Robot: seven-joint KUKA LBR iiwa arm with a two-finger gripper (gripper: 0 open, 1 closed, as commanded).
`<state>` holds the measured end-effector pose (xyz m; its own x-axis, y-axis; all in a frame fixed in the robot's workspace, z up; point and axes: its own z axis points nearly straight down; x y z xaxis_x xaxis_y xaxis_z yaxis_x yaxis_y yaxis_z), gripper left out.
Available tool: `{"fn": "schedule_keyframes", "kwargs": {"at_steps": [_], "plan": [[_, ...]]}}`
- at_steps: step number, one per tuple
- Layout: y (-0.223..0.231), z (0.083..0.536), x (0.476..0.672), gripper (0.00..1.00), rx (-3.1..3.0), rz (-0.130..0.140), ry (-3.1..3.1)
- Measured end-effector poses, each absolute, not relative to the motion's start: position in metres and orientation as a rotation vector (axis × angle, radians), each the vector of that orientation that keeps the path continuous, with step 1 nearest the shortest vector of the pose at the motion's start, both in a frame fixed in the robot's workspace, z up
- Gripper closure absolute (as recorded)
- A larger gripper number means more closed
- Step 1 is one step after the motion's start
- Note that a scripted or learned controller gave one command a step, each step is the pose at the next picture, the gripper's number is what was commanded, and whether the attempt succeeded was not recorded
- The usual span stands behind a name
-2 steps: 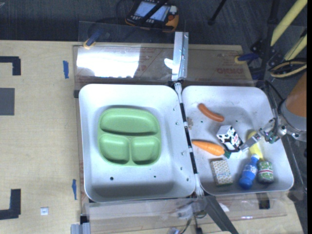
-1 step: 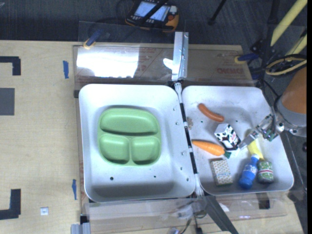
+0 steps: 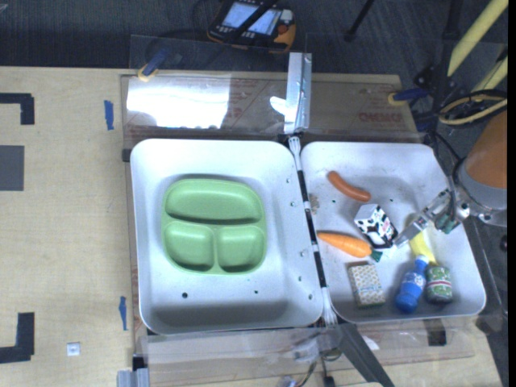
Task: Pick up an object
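Note:
The right bin (image 3: pixel 403 161) holds several small items. An orange-red sausage (image 3: pixel 348 185) lies toward the back. In the middle is a carrot (image 3: pixel 344 244), with a black-and-white cow-patterned toy (image 3: pixel 376 226) just to its right. Along the front lie a tan speckled block (image 3: pixel 366 284), a blue bottle with a yellow top (image 3: pixel 412 285) and a small green can (image 3: pixel 439 284). My gripper (image 3: pixel 425 222) reaches in from the right, low over the bin. It is just right of the cow toy and above the bottle's yellow top. I see nothing clearly held in it.
The left bin (image 3: pixel 153 176) contains a green divided plate (image 3: pixel 214 222). A metal divider (image 3: pixel 299 95) stands behind the seam between the bins. The arm's orange band (image 3: pixel 490 161) hangs over the right bin's right edge. Cables and stands crowd the back right.

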<state>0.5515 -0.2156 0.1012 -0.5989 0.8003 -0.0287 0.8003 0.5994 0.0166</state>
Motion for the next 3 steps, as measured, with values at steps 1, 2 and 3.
{"fn": "schedule_keyframes", "kwargs": {"at_steps": [1,2,3], "plan": [[-0.182,0.087,0.517,0.0,1.386,0.003,2.814],[-0.184,0.099,0.519,1.0,1.385,0.004,2.801],[-0.129,0.2,0.553,1.0,1.767,0.001,2.592]]}}
